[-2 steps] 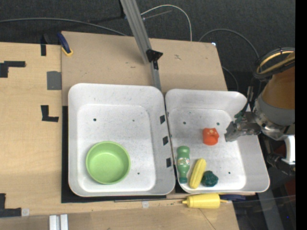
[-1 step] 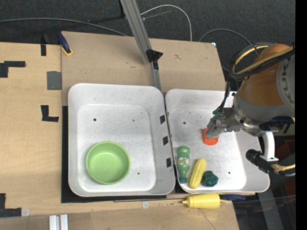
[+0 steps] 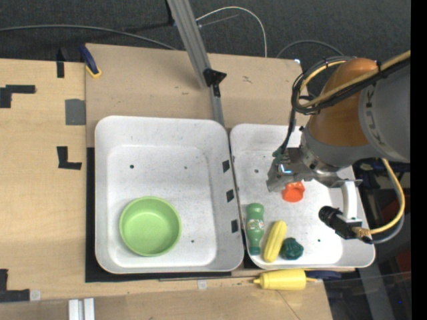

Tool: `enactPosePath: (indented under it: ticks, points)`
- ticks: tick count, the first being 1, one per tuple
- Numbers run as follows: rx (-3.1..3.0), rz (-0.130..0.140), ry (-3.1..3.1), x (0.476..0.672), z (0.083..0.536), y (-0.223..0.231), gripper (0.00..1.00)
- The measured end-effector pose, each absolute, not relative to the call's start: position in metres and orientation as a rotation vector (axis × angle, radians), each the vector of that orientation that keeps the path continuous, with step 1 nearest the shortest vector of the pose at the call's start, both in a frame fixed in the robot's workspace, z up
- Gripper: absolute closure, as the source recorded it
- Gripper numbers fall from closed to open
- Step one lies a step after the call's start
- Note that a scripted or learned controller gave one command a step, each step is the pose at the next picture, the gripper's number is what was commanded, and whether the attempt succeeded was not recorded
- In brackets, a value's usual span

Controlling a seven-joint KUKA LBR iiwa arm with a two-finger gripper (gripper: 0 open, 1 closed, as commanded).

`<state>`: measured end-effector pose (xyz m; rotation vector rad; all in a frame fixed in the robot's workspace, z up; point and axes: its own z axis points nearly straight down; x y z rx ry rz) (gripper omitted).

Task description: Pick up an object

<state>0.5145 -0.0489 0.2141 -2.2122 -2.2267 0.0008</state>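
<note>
The right bin (image 3: 257, 142) holds several small objects: an orange-red piece (image 3: 293, 192), a green bottle (image 3: 255, 220), a yellow banana-like piece (image 3: 273, 240) and a dark green lump (image 3: 291, 249). My gripper (image 3: 283, 174) hangs low over the middle of this bin, just above and left of the orange-red piece, nearly touching it. The wrist hides the fingers. Nothing is seen held.
A light green bowl (image 3: 150, 226) lies in the left bin (image 3: 163, 135) at its front left. A yellow object (image 3: 283, 280) rests on the bench beyond the right bin's front edge. A grey pole (image 3: 193, 39) slants down to the bins' far divider. Black cables loop at the right.
</note>
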Motion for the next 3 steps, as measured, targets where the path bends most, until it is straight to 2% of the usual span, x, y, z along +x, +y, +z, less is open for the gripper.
enactPosePath:
  ticks: [1,2,3]
  points:
    - [-2.212,0.002,-2.226,0.515,0.209,0.001,1.0]
    - [-2.212,0.0,-2.228,0.53,0.214,0.048,1.0]
    - [-2.212,-0.001,-2.228,0.528,0.233,0.099,1.0]
